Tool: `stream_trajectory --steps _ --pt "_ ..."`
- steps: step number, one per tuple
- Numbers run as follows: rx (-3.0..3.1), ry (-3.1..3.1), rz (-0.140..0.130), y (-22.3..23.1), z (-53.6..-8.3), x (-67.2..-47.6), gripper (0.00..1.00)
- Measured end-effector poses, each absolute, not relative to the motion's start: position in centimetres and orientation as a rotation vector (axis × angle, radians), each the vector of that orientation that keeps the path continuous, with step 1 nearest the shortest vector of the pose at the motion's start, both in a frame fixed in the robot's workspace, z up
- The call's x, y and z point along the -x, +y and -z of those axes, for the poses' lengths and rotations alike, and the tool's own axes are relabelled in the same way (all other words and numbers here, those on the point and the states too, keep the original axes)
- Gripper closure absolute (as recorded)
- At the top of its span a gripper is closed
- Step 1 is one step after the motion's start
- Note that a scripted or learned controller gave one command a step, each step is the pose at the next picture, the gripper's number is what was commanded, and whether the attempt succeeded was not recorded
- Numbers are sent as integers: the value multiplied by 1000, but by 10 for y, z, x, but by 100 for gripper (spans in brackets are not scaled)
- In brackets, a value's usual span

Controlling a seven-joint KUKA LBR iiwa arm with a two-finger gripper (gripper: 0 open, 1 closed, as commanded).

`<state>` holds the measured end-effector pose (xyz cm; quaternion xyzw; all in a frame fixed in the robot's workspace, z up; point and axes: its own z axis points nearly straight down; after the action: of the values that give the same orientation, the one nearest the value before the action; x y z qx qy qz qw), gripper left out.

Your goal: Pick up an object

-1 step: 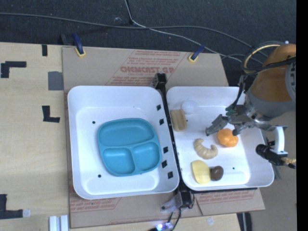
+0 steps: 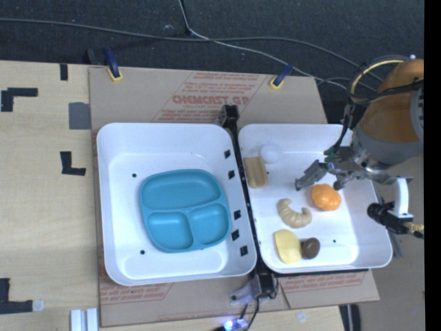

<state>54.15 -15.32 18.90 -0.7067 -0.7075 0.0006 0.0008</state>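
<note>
My gripper hangs over the right bin, reaching in from the right. Its two dark fingers are spread, one pointing left and one nearer the wrist, so it is open with nothing between them. An orange ball lies just below and in front of the fingers. A pale croissant-shaped piece lies to its left. A yellow piece and a small brown piece lie side by side near the front wall. A tan block and a white object lie by the left wall.
The left bin holds a blue three-part plate. Black clips line the divider between the bins. Both bins stand on a cardboard sheet, and cables run across the dark floor behind.
</note>
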Motion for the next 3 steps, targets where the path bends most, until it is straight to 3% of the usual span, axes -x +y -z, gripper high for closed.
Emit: stream_trajectory --steps 2,3 --pt "2220 -2223 -2 -150 -83 -533 0" --pt "2223 -2226 0 -151 -96 -534 100"
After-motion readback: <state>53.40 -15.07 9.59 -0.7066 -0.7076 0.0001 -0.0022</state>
